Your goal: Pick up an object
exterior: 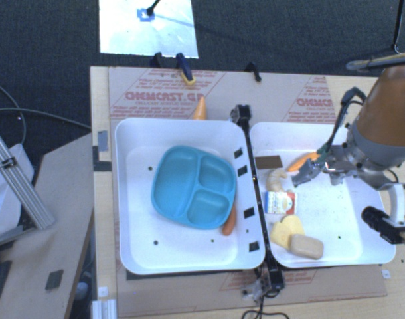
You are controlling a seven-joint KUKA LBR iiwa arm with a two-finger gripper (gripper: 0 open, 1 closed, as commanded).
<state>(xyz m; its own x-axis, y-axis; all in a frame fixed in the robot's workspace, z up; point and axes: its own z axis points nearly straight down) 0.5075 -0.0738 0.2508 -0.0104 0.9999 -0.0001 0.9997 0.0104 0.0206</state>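
My gripper point(309, 172) hangs low over the middle of the right bin point(362, 244), reaching in from the right. An orange carrot-like piece point(301, 161) lies right at its tip, touching or just behind it. To the left of the tip are a pale cream lump point(277, 179) and a brown block point(268, 162). Below them sit a small white carton with red and blue print point(280, 202), a yellow wedge point(287, 230) and a tan bread-like piece point(306, 246).
The left bin point(133, 244) holds a blue divided plate point(193, 186) with an orange carrot point(228, 222) against its lower right edge. Another orange piece point(199, 108) lies outside, behind the left bin. A black-clipped divider point(250, 185) separates the bins.
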